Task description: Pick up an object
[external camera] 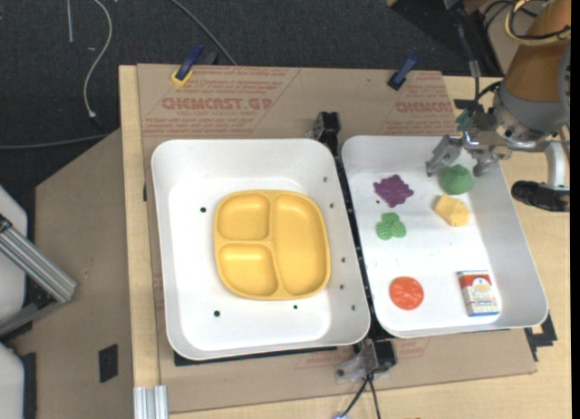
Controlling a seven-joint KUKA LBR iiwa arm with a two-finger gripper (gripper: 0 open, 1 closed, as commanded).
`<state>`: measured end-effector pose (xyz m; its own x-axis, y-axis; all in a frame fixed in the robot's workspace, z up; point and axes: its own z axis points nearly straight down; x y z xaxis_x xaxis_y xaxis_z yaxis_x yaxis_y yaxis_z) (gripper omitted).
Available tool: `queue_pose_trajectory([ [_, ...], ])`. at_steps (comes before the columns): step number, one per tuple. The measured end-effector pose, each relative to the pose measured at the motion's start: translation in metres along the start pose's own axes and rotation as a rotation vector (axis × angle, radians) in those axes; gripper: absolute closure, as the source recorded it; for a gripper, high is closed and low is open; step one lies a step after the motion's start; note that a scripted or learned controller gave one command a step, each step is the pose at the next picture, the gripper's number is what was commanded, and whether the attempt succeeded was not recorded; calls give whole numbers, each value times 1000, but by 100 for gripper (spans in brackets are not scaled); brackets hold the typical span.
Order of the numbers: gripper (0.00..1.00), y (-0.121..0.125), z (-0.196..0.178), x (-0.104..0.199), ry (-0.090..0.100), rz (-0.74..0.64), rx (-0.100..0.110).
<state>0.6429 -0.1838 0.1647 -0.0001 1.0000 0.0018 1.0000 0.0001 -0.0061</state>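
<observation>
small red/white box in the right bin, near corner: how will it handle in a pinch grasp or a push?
The small box lies flat on its broad face, so it will likely slide rather than roll or tip. Its straight edges suggest a stiff carton, probably light. It sits close to the right bin rim, which may crowd one finger of the gripper.

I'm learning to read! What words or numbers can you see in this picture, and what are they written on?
"CHEMCAST GP": red print on the brown cardboard sheet behind the left bin, last letters hard to make out.
"CHEMCAST": same red print, fainter, on the cardboard behind the right bin.
Small red and white box in the right bin: it has printing, too small to read.
</observation>
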Motion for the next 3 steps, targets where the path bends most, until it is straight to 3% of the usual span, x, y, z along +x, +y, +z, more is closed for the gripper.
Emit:
queue_pose_trajectory([
  [1, 0, -9, 58, 3, 1, 0, 1],
  [2, 100, -7, 43, 2, -1, -1, -8],
  [3, 100, -15, -14, -2, -4, 1, -13],
])
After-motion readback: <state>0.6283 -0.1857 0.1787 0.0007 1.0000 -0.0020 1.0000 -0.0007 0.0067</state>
